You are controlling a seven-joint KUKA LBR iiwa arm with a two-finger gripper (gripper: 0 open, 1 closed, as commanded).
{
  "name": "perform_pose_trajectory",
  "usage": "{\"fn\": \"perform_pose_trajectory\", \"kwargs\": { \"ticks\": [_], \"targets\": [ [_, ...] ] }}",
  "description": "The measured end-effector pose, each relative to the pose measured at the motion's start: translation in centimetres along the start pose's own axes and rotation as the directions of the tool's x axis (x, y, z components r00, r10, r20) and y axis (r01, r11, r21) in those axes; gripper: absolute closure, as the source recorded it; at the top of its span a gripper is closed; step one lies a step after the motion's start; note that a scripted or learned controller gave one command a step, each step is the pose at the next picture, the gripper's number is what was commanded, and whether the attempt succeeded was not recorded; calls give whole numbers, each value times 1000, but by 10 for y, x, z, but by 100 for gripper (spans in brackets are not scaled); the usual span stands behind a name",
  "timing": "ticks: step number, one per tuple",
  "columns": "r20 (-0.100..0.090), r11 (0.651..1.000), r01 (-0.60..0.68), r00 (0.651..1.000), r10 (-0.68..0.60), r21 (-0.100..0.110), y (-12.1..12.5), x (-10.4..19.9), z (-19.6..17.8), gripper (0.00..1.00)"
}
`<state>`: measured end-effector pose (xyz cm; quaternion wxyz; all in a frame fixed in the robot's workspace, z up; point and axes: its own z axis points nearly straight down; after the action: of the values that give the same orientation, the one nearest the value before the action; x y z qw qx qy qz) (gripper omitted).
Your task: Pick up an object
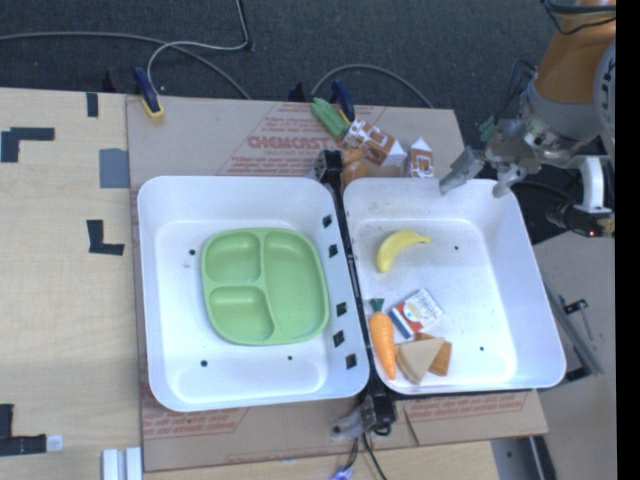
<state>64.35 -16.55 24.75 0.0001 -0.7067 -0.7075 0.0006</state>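
In the right bin (520, 268) lie a yellow banana (397, 247), an orange carrot (382, 342), a small white carton with red and blue print (418, 311) and a tan wedge of bread or cheese (424, 357). My gripper (478, 179) hangs over the bin's back right rim, well behind and to the right of the banana. Its two grey fingers are spread apart with nothing between them. The orange band and grey arm rise toward the upper right corner.
The left bin (165, 268) holds a green divided plate (265, 285). Behind the bins on the cardboard lie a green clamp (330, 116) and small brown and white cartons (375, 148). Cables run across the dark floor at the back.
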Motion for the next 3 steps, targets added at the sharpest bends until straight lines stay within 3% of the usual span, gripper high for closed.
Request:
{"fn": "perform_pose_trajectory", "kwargs": {
  "ticks": [1,2,3],
  "targets": [
    [-2,1000,0,1000,0,5,-22,40,151,0],
    [1,1000,0,1000,0,-6,-65,40,161,0],
    [2,1000,-3,1000,3,-4,-153,13,161,0]
  ]
}}
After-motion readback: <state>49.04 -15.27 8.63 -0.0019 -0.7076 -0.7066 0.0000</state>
